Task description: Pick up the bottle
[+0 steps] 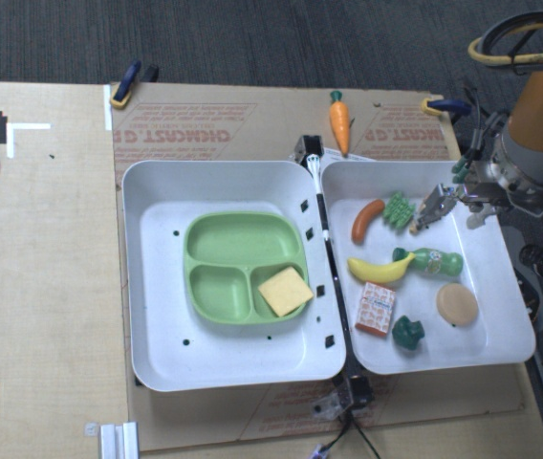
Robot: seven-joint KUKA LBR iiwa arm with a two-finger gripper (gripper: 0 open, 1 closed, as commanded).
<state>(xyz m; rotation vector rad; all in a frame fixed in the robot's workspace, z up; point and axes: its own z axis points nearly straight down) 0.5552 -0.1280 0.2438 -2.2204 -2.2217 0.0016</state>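
1. Cardboard covers the bench [185, 122] beneath two white bins.
2. We see the green bottle [432, 261] lying on its side in the right bin [501, 338], touching a banana [380, 270], a tan round piece [457, 305] nearby.
3. Our gripper [434, 208] hangs above the bottle, apart from it; whether it is wide or narrow we cannot tell.
4. Left bin [147, 285]: green tray [243, 242], yellow block [285, 292].

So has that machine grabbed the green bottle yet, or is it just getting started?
Just starting. The green bottle lies untouched in the right bin, beside the banana. The claw hovers above that bin's upper part, near the broccoli, with nothing between its fingers. Reaching down, gripping and lifting are all left.
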